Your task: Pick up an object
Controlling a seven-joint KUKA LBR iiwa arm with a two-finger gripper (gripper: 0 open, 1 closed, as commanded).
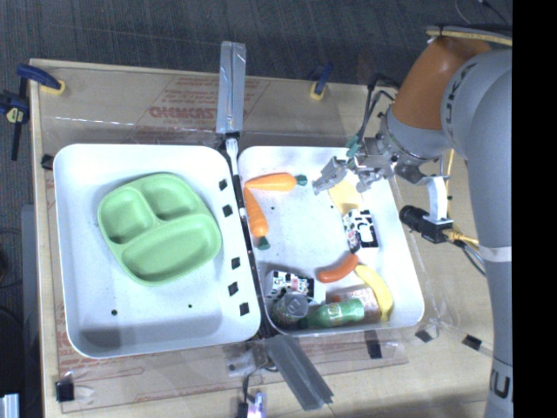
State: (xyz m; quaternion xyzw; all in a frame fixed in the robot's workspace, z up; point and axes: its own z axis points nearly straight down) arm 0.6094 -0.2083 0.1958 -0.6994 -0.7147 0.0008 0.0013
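My gripper (346, 178) hangs over the far part of the right bin (399, 225), its two grey fingers (327, 178) spread open with nothing between them. Just below it a pale yellow block (345, 198) lies on the bin floor, partly covered by the fingers. A carrot (271, 181) lies to the gripper's left, and a second carrot (255, 216) runs along the bin's left wall. Nearer the front lie a black-and-white packet (361, 230), a reddish sausage (336, 269), a banana (376, 289), a green bottle (339, 312) and a small can (291, 306).
The left bin (78, 320) holds a green divided plate (158, 226). A grey divider strip (231, 85) stands between the bins at the back. The arm's orange band (431, 81) and grey links rise at the right, with cables beside the right bin.
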